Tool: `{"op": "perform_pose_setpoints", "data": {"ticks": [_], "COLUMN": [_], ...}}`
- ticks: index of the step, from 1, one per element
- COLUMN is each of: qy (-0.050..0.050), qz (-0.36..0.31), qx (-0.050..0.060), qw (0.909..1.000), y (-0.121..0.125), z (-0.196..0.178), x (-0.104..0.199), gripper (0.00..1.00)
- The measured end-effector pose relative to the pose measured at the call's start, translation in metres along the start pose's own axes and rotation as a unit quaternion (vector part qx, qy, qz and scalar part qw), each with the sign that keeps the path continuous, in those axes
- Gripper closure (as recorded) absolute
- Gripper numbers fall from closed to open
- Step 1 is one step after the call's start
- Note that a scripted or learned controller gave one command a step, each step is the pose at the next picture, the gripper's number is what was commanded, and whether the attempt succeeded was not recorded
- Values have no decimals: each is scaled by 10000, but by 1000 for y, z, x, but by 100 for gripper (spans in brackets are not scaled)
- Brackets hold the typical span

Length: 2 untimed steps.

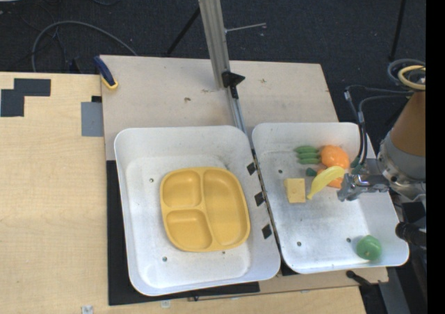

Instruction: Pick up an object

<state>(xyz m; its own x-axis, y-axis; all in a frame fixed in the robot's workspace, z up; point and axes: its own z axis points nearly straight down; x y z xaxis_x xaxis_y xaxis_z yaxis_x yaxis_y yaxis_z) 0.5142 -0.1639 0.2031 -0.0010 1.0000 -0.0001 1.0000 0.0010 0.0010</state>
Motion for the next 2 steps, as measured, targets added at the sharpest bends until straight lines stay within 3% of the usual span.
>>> {"op": "perform_pose_setpoints", "data": {"ticks": [2], "qy": [-2], "qz": [-4], "qx": [-1], "qw": [10000], "y": [2], "z": [-84], "x": [6], "gripper": [100]}}
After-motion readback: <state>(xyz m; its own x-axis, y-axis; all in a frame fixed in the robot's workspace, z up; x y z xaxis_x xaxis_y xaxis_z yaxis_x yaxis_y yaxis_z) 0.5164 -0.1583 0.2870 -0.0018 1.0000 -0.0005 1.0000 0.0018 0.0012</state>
